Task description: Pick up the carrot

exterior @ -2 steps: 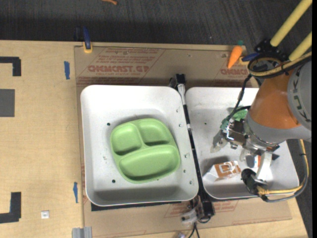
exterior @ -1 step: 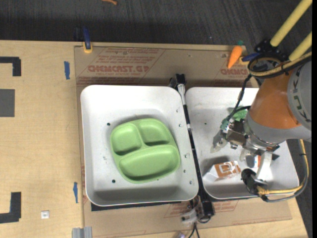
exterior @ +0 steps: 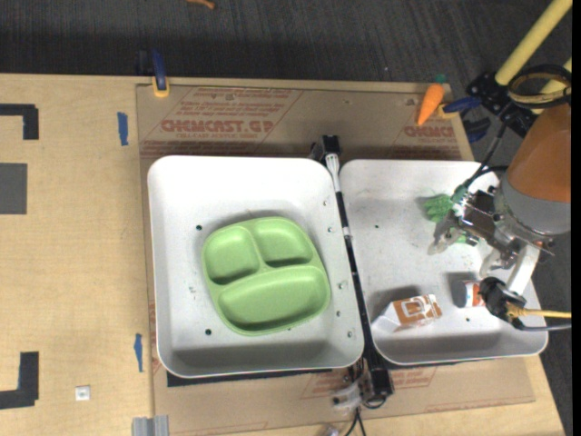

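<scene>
In the right bin (exterior: 399,184), my gripper (exterior: 451,234) hangs low over the floor near its middle right, with the grey wrist and orange band behind it. A small green leafy piece (exterior: 439,206) lies just behind and left of the gripper, touching or nearly touching it. I cannot tell whether this piece is a carrot's top. An orange tapered thing (exterior: 429,104) with a greenish tip sits outside the bins, on the cardboard behind the right bin. It could be the carrot or a clamp.
An orange-and-white packet (exterior: 416,309) lies at the right bin's front, and a small red-and-white item (exterior: 470,293) to its right. The left bin (exterior: 172,243) holds a green divided plate (exterior: 265,273). Cables and a yellow pole (exterior: 540,27) crowd the back right.
</scene>
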You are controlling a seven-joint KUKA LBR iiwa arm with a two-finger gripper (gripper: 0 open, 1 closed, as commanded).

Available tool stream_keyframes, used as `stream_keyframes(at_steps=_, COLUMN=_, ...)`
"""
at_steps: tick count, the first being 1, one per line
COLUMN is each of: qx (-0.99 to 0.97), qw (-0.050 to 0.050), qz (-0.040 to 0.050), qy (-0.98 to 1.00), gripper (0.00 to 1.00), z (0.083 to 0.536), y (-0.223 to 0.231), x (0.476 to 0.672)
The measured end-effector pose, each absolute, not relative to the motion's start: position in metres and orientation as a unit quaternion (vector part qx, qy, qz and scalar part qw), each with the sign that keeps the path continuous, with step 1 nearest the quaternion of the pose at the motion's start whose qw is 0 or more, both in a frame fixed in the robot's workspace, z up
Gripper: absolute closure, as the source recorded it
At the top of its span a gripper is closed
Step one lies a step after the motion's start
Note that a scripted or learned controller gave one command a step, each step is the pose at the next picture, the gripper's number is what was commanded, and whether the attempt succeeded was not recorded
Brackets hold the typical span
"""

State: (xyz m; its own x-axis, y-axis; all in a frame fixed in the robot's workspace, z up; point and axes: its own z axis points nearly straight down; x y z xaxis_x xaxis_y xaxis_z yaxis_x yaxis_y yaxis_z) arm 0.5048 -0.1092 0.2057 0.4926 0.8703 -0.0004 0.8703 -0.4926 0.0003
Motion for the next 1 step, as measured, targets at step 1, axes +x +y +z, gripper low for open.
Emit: stream_keyframes(at_steps=1, qx=0.861, qw=-0.001, qz=-0.0011, qy=0.509, gripper=0.00, z=0.1299, y=-0.1944, x=0.4929)
